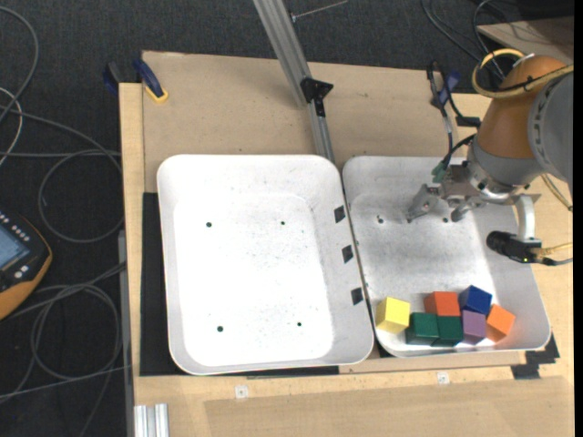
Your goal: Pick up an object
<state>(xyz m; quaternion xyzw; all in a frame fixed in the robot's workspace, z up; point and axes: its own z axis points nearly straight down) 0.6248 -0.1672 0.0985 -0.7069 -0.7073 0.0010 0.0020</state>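
Bench [273, 89] of pale board, seen from above at a slant, bearing two shallow white bins side by side. Left bin [182, 185]: white floor with fine dark speckles and four small dark dots. Right bin [401, 253]: speckled floor, with a cluster of coloured blocks packed against its near rim. Cluster, from left: yellow block [394, 313], slightly apart from the others; green block [434, 328], dark and longest, touching the near wall; red-orange block [444, 302] just behind it; blue block [476, 298] further right; purple block [475, 323] in front of the blue; orange block [500, 320] at the far right, tilted.

Arm [519, 126], grey with an orange band, entering from the right over the far part of the right bin. Gripper [435, 206] above the bin's far-centre floor, well apart from the blocks, fingers parted and nothing between them. Whether touching the floor or hovering: cannot tell.

Metal rail [291, 57] slanting across the bench toward the gap between the bins. Cables [55, 153] on dark carpet at left, beside an orange-edged handheld device [16, 258].
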